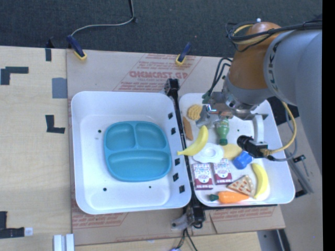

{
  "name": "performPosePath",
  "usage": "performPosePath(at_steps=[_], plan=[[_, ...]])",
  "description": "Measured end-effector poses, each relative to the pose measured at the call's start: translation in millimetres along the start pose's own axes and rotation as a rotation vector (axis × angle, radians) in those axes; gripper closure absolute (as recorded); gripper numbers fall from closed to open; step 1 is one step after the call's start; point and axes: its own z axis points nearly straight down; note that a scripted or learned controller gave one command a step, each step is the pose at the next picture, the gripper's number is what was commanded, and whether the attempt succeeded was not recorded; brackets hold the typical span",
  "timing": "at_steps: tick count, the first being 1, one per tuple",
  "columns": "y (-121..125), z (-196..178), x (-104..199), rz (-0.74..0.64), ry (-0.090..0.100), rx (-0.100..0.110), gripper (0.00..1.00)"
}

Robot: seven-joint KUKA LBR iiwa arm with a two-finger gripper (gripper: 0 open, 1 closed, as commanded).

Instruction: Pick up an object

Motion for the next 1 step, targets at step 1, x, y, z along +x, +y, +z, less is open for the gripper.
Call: performPosePath(at_steps=[1], plan=[[-25.8, -13.8, 15.8, 0.01, -0.019, -0.058, 1.0]])
